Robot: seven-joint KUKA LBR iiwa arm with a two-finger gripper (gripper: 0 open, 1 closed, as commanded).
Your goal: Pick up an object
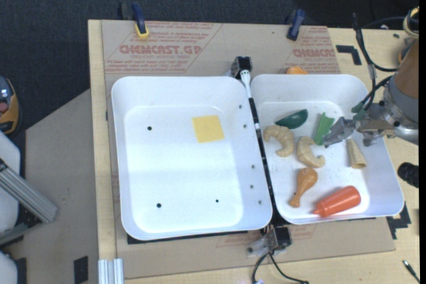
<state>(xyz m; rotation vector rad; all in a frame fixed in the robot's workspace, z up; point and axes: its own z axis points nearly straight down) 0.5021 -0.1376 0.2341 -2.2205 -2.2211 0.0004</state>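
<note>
We see two white bins side by side on the bench. The left bin holds a flat yellow square, lying a little above the middle of its floor. The right bin carries the rest: a dark green leaf-shaped piece near its upper middle, a lighter green piece just beside it to the right, two pale curved croissants and close together in the centre, a tan stick lying near the right side, an orange drumstick pointing down and left, and a red-orange carrot lying near the bottom edge.

The arm reaches in from the right, low over the right bin. Its gripper sits beside the lighter green piece, with the tips right at it, close above the tan stick. We cannot tell how far the fingers stand apart, nor whether anything lies between them.
</note>
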